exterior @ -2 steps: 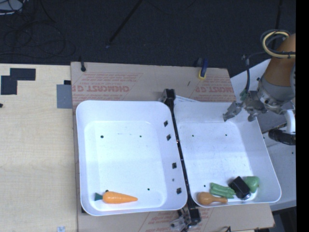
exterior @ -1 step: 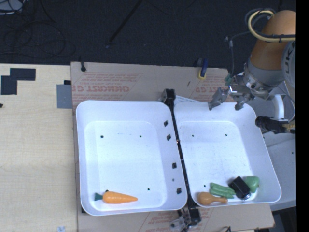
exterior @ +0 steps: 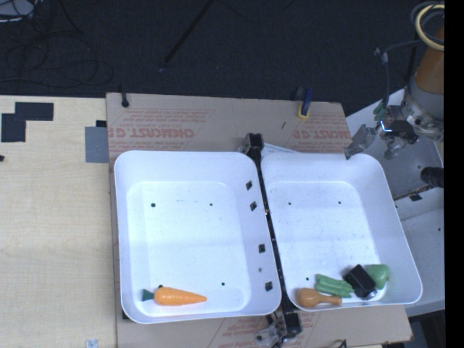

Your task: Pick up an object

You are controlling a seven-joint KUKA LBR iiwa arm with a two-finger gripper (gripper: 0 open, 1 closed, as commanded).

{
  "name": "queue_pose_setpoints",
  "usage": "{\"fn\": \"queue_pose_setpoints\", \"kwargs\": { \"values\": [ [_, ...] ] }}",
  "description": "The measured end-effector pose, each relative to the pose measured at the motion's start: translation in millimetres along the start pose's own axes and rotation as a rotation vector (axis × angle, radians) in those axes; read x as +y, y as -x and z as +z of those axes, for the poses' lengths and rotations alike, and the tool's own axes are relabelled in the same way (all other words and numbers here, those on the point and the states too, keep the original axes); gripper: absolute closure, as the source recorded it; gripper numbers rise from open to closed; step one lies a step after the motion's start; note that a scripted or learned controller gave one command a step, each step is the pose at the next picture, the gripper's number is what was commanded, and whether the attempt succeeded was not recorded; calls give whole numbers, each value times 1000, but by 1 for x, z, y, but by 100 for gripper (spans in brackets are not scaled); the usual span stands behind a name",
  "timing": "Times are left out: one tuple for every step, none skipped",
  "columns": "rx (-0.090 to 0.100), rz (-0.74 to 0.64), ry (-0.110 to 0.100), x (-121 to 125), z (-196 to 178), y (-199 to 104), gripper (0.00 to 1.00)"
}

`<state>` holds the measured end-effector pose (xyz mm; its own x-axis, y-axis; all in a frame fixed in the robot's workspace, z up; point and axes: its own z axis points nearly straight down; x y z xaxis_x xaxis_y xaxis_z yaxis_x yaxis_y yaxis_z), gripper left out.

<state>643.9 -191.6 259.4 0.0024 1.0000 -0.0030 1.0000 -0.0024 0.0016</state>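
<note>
Hugging near rims, carrot (exterior: 179, 296), black block (exterior: 360, 280)

The arm (exterior: 428, 64) comes in at the far right of the scene, with its orange band showing near the upper right corner and a pale ring above it. Below the band sits the grey wrist (exterior: 420, 111). The tool (exterior: 368, 138) juts out from the wrist toward the left, held at the far right corner of the counter, above the surface. Its metal parts are small and tangled in view, so their pose cannot be read.
</note>
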Motion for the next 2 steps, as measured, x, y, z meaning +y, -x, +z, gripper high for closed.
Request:
{"fn": "queue_pose_setpoints", "kwargs": {
  "values": [
    [3, -7, 4, -11, -85, -52, 0],
    [2, 0, -2, -51, -112, -23, 0]
  ]
}}
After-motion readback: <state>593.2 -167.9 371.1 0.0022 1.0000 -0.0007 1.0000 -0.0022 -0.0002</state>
